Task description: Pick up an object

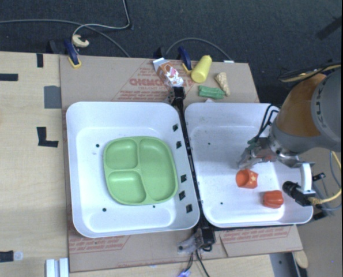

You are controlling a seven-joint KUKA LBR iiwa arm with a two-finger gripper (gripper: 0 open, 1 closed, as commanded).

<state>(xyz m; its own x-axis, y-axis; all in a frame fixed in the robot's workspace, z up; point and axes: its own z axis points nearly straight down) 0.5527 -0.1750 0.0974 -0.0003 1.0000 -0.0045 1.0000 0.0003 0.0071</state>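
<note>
Two small orange-red objects lie in the right bin [217,120]: one [247,179] near its middle right, another [272,198] by the front right corner. My gripper [247,160] hangs low in the right bin, its tip just above and behind the first orange object, close to touching it. The arm's grey and orange wrist [301,117] reaches in from the right. A green divided plate [140,169] lies in the left bin [79,154].
Behind the bins on the cardboard lie a yellow object [201,68], a green piece [210,92], a tan piece [222,82] and a small printed packet [170,73]. Black clips run along the seam [183,154] between the bins. Cables trail at the back.
</note>
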